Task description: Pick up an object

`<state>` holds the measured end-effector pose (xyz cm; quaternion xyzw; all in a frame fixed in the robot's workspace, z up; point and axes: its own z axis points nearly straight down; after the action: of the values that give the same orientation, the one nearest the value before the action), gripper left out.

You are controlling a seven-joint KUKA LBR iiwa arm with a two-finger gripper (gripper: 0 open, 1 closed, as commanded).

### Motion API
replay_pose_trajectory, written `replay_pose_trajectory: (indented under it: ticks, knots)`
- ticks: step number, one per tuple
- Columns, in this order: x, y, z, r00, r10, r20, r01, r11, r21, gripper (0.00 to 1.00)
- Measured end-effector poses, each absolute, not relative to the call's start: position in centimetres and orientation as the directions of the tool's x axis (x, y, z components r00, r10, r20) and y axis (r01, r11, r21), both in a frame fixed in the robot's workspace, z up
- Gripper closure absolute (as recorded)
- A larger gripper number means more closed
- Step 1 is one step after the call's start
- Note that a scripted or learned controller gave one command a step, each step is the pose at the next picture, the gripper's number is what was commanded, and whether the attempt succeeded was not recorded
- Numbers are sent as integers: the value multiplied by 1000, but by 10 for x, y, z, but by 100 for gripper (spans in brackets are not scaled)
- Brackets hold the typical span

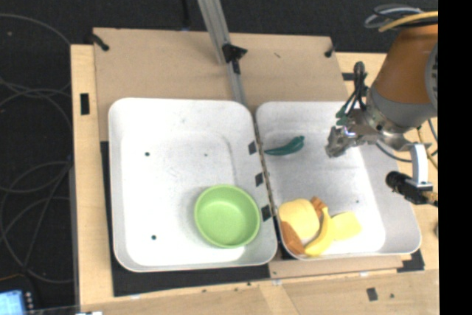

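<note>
Near edge, right bin: yellow toys; green bowl in left bin. Farther, teal piece by divider. Gripper hovers just right of it, holding nothing; opening prob. too blurred to tell. Center over teal piece, descend straight.

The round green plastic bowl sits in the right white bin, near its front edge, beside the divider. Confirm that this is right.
Not quite. The round green plastic bowl sits in the left white bin, not the right one; the camera view shows it. The rest holds: it is near the front edge, beside the divider.
</note>
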<state>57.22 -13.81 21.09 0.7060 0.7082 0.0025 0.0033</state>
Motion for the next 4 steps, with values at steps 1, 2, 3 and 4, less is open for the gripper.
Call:
replay_pose_trajectory:
  ticks: [1, 2, 3, 4]
  knots:
    - [574, -139, 247, -3, 1000, -1, 1000, 3, 6, 100]
    - [598, -82, 249, -5, 1000, 1, 1000, 5, 2, 100]
    - [620, -42, 243, -7, 1000, 0, 1000, 7, 2, 100]
    - [629, 6, 245, -7, 1000, 1, 1000, 7, 2, 100]
